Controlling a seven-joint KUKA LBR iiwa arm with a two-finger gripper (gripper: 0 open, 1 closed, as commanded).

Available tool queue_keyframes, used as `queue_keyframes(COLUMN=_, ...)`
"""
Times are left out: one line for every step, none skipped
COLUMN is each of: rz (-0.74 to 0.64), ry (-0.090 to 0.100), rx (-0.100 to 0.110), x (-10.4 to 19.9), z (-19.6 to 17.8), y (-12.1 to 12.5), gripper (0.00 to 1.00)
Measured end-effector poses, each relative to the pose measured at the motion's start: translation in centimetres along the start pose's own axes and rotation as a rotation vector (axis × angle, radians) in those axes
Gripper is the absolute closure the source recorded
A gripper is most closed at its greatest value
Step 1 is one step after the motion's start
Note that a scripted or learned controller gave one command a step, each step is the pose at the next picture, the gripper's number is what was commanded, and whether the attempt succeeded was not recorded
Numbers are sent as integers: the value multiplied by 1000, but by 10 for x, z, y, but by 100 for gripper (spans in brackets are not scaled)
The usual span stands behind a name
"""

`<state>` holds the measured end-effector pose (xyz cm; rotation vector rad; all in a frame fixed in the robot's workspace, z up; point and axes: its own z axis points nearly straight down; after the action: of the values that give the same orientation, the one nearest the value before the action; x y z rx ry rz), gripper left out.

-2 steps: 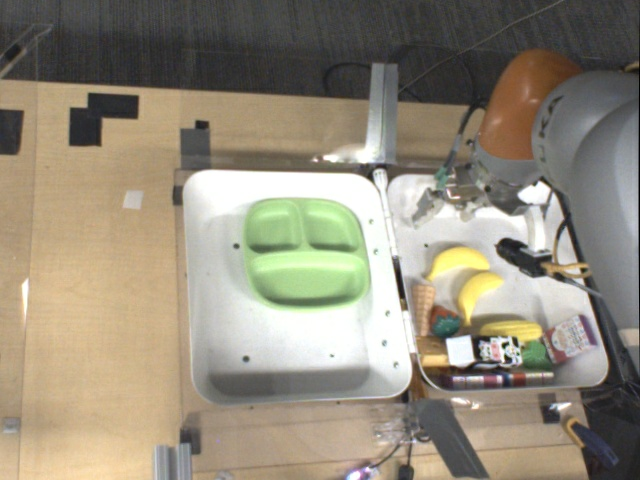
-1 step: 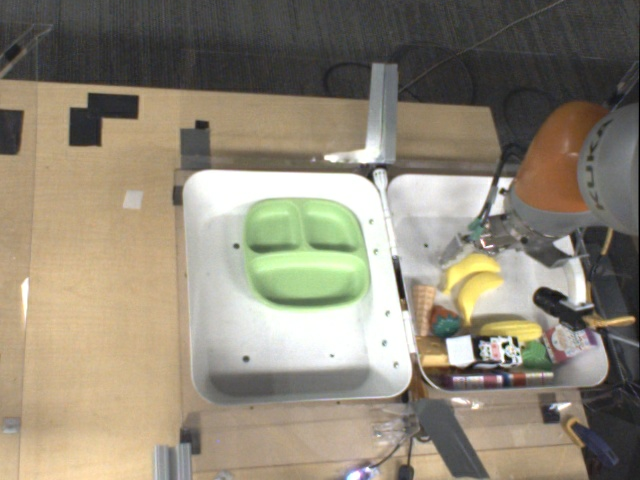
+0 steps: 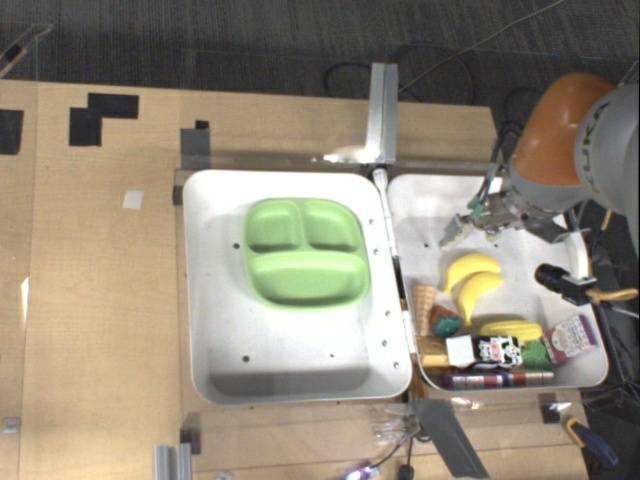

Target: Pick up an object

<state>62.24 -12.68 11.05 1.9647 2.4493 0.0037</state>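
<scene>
Yellow bananas (image 3: 472, 278) lie mid-bin in the right-hand bin (image 3: 420, 203), just below the gripper (image 3: 470, 220). Its fingers look spread and empty, presumably poised for a descent. Beside the bananas toward the bin's near wall, packets crowd together; a green tray (image 3: 304, 251) fills the neighbouring bin.

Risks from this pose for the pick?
1. The end effector hangs over bare bin floor above the bananas; a straight descent would likely close on nothing.
2. The items along the right bin's lower edge are packed tightly, so a grasp there may catch two or jam.
3. The bananas are curved and may slip.
</scene>
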Motion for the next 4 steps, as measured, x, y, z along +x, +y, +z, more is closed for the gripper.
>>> queue_keyframes(rz=-4, ry=-8, rx=-16, x=33, z=20, y=-41, gripper=0)
queue_keyframes(rz=-377, ry=-8, rx=-17, x=6, z=19, y=-57, gripper=0)
queue_keyframes(rz=-378, ry=-4, rx=-18, x=8, z=11, y=-54, gripper=100)
queue_keyframes(rz=-48, ry=-3, rx=-10, x=2, z=20, y=-43, gripper=100)
